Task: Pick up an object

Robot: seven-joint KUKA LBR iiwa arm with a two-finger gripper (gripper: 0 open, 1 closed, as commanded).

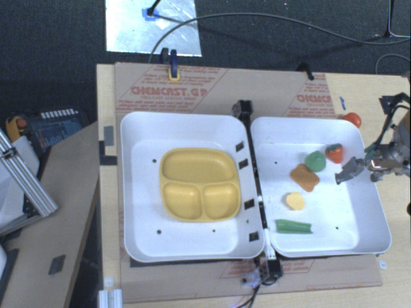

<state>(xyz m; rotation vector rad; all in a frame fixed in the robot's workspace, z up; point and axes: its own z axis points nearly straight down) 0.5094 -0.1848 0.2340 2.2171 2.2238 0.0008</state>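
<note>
The right bin point(359, 236) holds several small toy foods: a green round piece point(314, 161), a red strawberry-like piece point(334, 151), an orange-brown block point(305, 177), a yellow disc point(295, 201) and a long green pod point(293, 226). My gripper point(363, 173) hangs over the right side of this bin, just right of the red and green pieces. Its fingers point(350, 171) stand apart with nothing between them. It is not touching any of the objects.
The left bin point(138, 172) holds a yellow divided plate point(199, 183). A red-orange ball point(351, 119) lies outside the right bin at its far right corner. A black divider with clips point(252, 178) runs between the bins.
</note>
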